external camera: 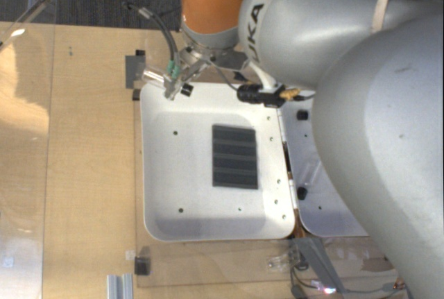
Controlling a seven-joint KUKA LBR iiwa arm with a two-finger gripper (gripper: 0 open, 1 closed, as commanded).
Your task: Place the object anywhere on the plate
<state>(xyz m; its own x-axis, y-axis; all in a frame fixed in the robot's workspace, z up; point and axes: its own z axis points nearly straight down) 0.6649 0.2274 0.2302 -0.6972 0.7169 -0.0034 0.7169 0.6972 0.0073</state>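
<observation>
A dark grey ribbed rectangular piece (234, 156) lies flat in the middle of the left white bin (166, 200). My gripper (186, 72) hangs under the orange wrist band at the bin's far edge, near its back left corner. It stands well behind the ribbed piece and apart from it. The wrist and the big grey arm links hide most of the gripper, leaving only metal fittings and a black hose in sight. I see nothing held.
The right bin (316, 183) is largely covered by the arm. A black bracket (134, 70) sits at the left bin's back left corner, and a small dark block (142, 264) on the wooden bench (76, 152) in front. Cables lie at the bottom right.
</observation>
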